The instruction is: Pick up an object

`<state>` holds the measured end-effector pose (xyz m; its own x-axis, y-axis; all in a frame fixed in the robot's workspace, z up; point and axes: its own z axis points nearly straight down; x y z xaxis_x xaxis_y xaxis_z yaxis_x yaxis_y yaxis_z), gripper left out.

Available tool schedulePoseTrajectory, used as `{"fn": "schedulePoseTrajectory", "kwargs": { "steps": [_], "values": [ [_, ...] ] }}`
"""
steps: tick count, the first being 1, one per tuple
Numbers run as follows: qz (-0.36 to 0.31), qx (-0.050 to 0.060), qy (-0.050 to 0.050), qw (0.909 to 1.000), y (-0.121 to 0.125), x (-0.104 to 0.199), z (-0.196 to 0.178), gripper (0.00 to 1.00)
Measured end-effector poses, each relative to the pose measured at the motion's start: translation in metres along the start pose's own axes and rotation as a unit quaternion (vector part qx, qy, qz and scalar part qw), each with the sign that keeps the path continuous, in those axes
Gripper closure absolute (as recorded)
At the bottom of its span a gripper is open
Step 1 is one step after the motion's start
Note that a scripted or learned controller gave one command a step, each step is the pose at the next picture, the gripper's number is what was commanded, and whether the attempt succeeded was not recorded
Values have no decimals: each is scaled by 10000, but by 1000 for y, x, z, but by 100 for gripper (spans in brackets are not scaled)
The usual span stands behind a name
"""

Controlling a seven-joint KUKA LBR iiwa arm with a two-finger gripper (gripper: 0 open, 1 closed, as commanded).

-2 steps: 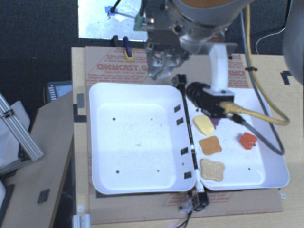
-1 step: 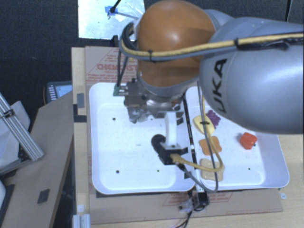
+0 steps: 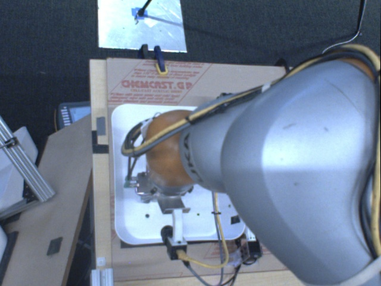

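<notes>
My grey arm (image 3: 286, 177) reaches in from the right and covers most of the white bin (image 3: 122, 159). Its orange wrist band (image 3: 166, 151) hangs over the middle of the bin. Below the band, the gripper (image 3: 164, 200) points down into the bin near its front half, and the wrist blocks the view of how it stands. The bare parts of the bin floor at the left and front show a few tiny dark specks (image 3: 147, 215). Anything under the arm is hidden.
A brown board with red lettering (image 3: 158, 83) lies behind the bin, with clamps (image 3: 159, 58) at its far edge. A shiny square sheet (image 3: 141, 16) lies further back. An aluminium rail (image 3: 24, 165) slants across the tan bench on the left.
</notes>
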<state>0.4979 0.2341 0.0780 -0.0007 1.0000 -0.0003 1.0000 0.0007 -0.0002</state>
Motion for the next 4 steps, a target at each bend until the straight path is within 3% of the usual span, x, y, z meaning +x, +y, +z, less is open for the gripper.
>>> {"fn": "schedulePoseTrajectory", "kwargs": {
  "steps": [4],
  "values": [
    [23, 5, 19, 10000, 3, 0, -48, 100]
  ]
}}
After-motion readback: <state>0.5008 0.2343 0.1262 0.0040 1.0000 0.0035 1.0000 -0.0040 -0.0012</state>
